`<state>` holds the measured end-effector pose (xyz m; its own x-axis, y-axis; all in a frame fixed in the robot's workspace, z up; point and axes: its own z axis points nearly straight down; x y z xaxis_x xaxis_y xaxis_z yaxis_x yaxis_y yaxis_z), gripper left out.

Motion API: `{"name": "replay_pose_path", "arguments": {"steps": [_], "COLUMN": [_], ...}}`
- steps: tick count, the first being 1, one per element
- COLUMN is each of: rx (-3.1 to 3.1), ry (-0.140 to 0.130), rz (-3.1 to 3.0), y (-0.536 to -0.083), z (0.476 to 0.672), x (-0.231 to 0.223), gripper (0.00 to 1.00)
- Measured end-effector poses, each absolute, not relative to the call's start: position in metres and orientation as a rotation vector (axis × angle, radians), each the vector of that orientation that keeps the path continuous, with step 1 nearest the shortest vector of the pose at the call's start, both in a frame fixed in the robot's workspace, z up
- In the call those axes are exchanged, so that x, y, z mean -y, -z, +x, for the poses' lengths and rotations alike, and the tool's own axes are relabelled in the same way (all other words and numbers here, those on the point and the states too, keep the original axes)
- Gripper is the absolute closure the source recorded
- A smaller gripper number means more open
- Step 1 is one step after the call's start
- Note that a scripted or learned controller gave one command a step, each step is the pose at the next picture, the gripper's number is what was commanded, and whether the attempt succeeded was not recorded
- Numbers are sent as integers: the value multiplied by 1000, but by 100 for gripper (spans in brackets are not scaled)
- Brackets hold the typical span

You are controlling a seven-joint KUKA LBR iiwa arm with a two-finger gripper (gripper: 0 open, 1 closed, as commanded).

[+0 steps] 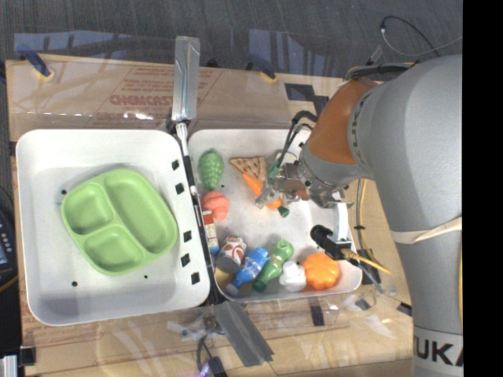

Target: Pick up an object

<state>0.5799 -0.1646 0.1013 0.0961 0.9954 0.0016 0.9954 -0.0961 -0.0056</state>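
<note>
Over right bin (pixel 236 144), end effector (pixel 277 191) low at carrot (pixel 253 184), beside pizza slice (pixel 250 166). Cannot tell its state; carrot not seen gripped. Carrot looks to rest on bin floor. Approach looks done; grasp and lift left. Green tray (pixel 118 220) in left bin.

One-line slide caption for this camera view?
Pincer low in the right bin over an orange carrot; green divided tray lies in the left bin.

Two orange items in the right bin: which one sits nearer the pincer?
The orange carrot, beside the pizza slice, lies just left of the pincer. The orange pepper sits farther off, at the bin's near edge by the white toy.
</note>
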Motion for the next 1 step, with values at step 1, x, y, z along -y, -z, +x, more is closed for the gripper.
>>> {"name": "replay_pose_path", "arguments": {"steps": [1], "rx": [2258], "ry": [1], "rz": [-2184], "y": [-218], "z": [561], "x": [78], "gripper": [100]}}
